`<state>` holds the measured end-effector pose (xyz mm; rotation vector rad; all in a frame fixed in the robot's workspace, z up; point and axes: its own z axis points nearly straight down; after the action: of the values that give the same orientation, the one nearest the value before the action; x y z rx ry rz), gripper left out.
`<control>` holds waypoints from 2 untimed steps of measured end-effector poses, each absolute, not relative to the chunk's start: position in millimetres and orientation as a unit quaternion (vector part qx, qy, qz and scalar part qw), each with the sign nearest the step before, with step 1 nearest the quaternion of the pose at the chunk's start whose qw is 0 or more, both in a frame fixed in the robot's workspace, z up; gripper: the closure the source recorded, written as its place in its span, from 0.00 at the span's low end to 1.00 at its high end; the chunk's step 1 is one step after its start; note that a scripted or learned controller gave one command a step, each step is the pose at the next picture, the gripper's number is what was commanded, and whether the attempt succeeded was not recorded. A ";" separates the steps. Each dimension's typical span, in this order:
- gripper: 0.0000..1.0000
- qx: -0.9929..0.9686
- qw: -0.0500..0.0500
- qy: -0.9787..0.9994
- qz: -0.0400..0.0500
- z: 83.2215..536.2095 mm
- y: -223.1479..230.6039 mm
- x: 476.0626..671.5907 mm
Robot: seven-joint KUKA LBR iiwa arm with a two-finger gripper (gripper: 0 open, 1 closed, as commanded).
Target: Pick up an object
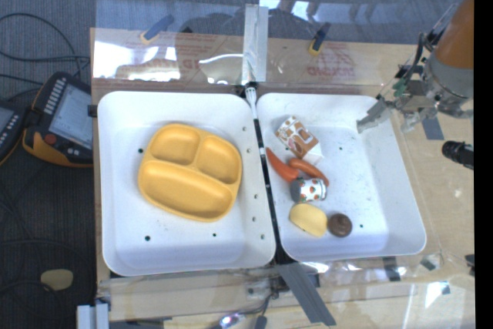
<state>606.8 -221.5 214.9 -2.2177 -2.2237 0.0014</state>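
The right bin (385, 196) holds several small objects along its left side. A brown-and-white patterned box (296, 136) lies furthest back. In front of it are an orange-red carrot-like piece (296, 166) and a small spotted ball (310, 189). Nearest the front edge sit a yellow lump (308, 219) and a dark brown ball (339, 225). My gripper (400, 123) hangs over the bin's back right corner, well right of the objects. It is open, one grey finger (371, 118) pointing left, and nothing sits between the two fingers.
A yellow divided plate (191, 169) lies in the left bin (123, 227). A clear plastic wall (254, 42) with clips stands behind both bins. An orange-cased pendant (58, 119) and cables lie on the floor to the left.
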 end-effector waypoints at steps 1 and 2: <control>0.00 -0.707 0.000 -0.708 0.002 94.7 -158.4 630.1; 0.00 -0.707 -0.006 -0.707 0.000 89.1 -114.8 650.3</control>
<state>650.3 -114.8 89.1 -2.2316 -2.2296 0.0002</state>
